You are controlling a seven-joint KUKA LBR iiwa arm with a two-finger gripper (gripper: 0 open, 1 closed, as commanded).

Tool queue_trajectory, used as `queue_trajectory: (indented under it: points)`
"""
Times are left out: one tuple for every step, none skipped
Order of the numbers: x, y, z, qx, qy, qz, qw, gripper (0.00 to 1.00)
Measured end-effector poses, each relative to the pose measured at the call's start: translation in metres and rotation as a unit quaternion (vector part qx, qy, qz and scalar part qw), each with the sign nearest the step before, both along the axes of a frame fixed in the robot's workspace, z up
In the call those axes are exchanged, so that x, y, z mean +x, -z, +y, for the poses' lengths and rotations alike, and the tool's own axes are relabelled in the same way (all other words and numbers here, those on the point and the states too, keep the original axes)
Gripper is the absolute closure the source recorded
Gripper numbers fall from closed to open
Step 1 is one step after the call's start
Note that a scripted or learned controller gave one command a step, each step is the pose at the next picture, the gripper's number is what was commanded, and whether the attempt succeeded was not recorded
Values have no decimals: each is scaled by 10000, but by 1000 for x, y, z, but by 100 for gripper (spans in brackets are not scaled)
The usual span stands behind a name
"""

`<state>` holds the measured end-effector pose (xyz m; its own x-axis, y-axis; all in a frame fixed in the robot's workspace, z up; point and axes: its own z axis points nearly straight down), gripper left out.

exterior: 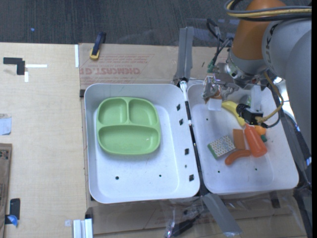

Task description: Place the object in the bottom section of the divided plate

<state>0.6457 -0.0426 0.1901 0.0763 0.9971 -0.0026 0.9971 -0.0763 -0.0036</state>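
A light green divided plate (129,125) lies in the left white bin (138,182). It has two small sections at the far side and one wide bottom section (130,139) with nothing in it. My gripper (214,92) hangs over the far left corner of the right bin (237,180), just left of a yellow banana (232,108). Nothing is visibly held. An orange carrot (255,142), a red-orange sausage (237,155), an orange block (239,137) and a speckled green-tan sponge (221,146) lie toward the bin's middle and right.
The ridge between the two bins (190,133) runs from far to near. Beyond the bins lie a cardboard sheet (129,63) and a yellow-handled tool (97,45). My arm's orange band (255,24) and cables fill the upper right.
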Motion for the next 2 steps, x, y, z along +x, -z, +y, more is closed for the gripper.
queue_trajectory:
  points:
    - [-38, 1, 75, -9, 2729, 9, 9620, 100]
    - [-47, 41, 162, 23, 3337, -16, 9427, 100]
